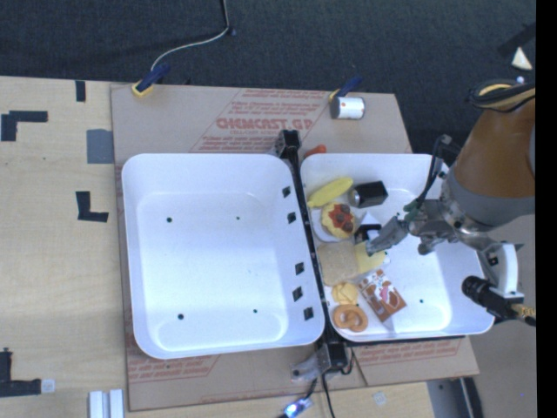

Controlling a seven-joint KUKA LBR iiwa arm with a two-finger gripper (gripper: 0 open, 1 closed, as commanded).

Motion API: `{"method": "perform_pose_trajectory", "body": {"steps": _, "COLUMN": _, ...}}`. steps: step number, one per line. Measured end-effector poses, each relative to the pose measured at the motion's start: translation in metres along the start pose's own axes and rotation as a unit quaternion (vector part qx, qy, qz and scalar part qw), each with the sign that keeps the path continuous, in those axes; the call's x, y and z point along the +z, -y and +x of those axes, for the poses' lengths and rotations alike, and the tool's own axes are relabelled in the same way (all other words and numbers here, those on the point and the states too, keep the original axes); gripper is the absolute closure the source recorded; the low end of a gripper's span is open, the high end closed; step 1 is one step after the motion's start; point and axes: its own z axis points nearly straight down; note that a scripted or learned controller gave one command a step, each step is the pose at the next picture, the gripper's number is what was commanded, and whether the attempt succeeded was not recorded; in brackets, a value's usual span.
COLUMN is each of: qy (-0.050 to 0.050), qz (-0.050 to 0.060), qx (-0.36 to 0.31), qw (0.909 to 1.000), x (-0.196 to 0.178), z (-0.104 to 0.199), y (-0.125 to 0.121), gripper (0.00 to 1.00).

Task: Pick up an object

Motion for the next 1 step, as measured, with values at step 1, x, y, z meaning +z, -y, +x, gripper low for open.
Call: {"method": "perform_pose_trajectory", "body": {"steps": 1, "qy": 0.004, "qz": -0.012, "qx": 0.0, "qw": 0.9999, "x": 0.1184, "z": 0.015, "y": -0.035, "gripper": 0.0}}
